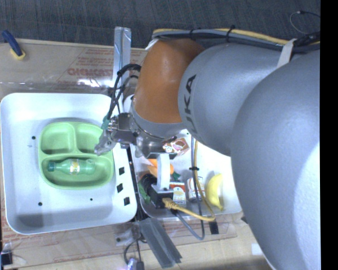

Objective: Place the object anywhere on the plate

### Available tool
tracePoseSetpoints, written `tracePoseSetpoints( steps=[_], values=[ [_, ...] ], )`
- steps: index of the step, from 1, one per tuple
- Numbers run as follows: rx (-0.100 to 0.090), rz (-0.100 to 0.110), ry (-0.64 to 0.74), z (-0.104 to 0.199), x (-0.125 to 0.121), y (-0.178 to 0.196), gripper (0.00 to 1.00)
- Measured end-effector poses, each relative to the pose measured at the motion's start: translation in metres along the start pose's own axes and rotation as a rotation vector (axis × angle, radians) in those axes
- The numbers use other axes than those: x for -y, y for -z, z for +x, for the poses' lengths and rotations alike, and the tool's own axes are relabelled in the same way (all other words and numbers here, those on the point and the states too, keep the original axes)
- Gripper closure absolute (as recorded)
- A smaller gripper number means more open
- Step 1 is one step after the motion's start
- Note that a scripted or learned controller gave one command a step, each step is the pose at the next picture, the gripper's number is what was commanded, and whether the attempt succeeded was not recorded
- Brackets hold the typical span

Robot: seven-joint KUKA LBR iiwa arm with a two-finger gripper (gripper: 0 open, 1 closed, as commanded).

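The grey arm (259, 94) is looming nearest, its end effector (106, 140) hanging at the plate's (62, 136) three o'clock rim; its opening is hard to judge. A green bottle (72, 166) is already lying in the plate's six o'clock compartment, so placement looks done. Open bin floor (22, 207) is lying toward nine o'clock.

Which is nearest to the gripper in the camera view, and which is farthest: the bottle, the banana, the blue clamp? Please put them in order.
Measured from the gripper, at the plate's right edge:
1. Bottle: lying in the plate's large compartment, just left of and below the gripper.
2. Banana: in the right bin, far to the right.
3. Blue clamp: at the bench's upper left corner, farthest.
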State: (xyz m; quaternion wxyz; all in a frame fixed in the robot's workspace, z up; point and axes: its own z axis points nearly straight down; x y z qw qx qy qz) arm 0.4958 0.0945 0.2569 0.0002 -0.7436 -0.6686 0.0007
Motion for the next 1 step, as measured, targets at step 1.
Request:
tracePoseSetpoints(
  steps=[1],
  values=[
    [0.000, 0.000, 0.067, -0.0344, -0.0430, 0.0917, 0.00]
  ],
)
